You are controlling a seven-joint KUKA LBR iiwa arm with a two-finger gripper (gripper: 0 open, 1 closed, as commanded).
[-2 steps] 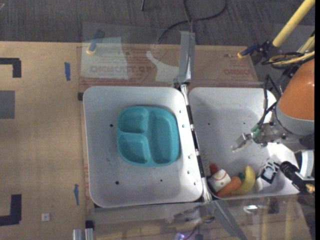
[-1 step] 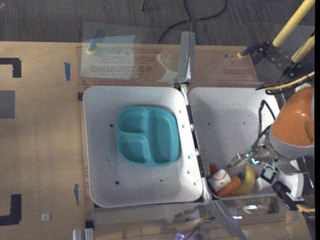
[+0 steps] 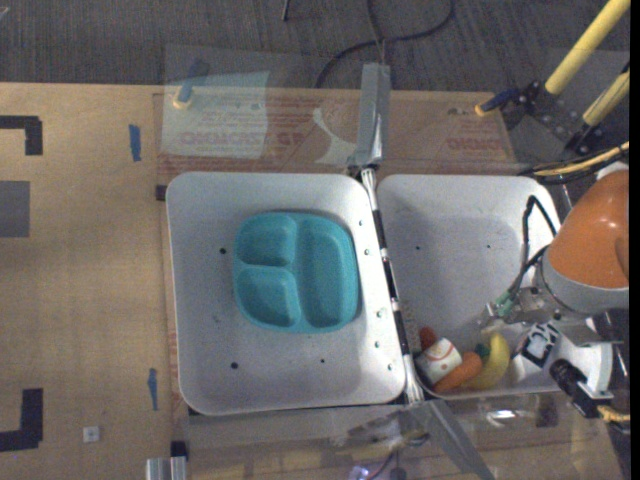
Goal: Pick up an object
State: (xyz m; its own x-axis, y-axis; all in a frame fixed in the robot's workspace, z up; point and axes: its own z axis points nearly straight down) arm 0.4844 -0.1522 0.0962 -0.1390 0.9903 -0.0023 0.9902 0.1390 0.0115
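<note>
In the right bin, a small heap of toy food lies against the front wall near the left corner. It holds a white and red round piece, an orange carrot and a yellow banana. My gripper hangs low over the right bin's front right part, just above and right of the banana. The arm's orange band and grey wrist cover the bin's right side. No object can be seen in the gripper.
A teal divided plate lies in the middle of the left bin. A metal divider separates the two bins. Yellow bars and cables stand at the back right, beyond the bins.
</note>
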